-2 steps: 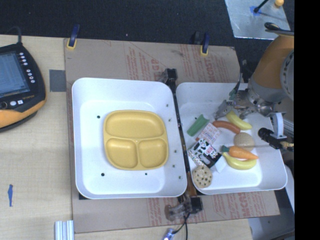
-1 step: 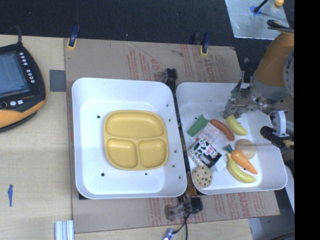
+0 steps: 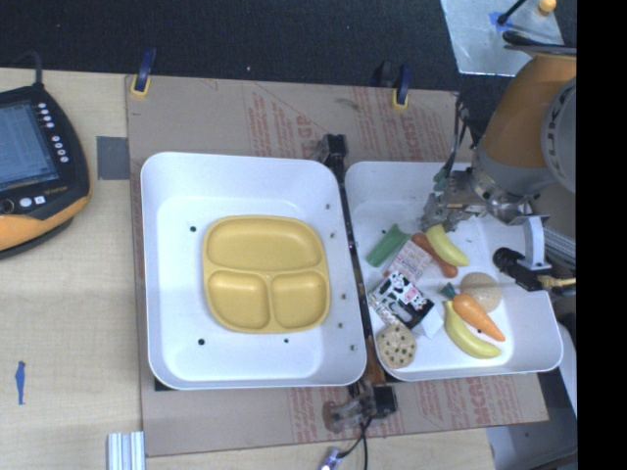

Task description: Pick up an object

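Objects for picking lie heaped in the right bin (image 3: 364, 186): a small banana (image 3: 447, 246) just under the claw (image 3: 446, 207), a thin carrot (image 3: 432, 253) touching it, a green stick (image 3: 387, 245) toward nine o'clock, a cow-patterned packet (image 3: 402, 296), a cookie (image 3: 397, 344), and at five o'clock a larger banana (image 3: 468, 333) with a carrot (image 3: 479, 315) across it and a pale round piece (image 3: 480, 288) beside them.

From the camera view, the claw sits low at the twelve o'clock end of this bin; whether it is released or clenched cannot be told, and nothing is visibly held. The small banana looks the nearest candidate; closing across its short width, clear of the thin carrot, would likely serve best.

Open room is scant: the bin's far wall is close at twelve o'clock, and clutter fills six o'clock. Straight up seems the safest exit. The left bin (image 3: 157, 262) holds a yellow tray (image 3: 266, 271), well apart.
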Controlling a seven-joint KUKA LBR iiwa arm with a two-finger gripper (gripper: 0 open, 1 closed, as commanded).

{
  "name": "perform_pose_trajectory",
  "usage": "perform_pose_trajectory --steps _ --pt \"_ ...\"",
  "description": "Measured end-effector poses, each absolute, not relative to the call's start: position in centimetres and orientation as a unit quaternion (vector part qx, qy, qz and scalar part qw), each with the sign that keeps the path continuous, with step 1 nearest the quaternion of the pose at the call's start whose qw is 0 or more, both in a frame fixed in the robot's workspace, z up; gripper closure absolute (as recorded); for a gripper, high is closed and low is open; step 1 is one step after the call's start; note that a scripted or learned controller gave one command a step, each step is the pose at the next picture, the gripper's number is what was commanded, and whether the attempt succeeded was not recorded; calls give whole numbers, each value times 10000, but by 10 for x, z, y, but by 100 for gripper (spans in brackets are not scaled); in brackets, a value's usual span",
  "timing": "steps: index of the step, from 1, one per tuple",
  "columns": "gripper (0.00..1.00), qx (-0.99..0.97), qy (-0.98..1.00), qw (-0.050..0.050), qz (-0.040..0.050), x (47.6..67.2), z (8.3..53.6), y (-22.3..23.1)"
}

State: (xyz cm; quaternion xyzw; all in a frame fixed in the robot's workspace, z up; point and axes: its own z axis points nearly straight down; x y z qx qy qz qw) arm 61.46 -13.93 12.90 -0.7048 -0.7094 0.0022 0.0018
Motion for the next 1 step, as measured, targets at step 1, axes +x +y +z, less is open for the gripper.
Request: perform_pose_trajectory --steps 1 --pt "100 -7052 -7090 10 9 623 192 -52"
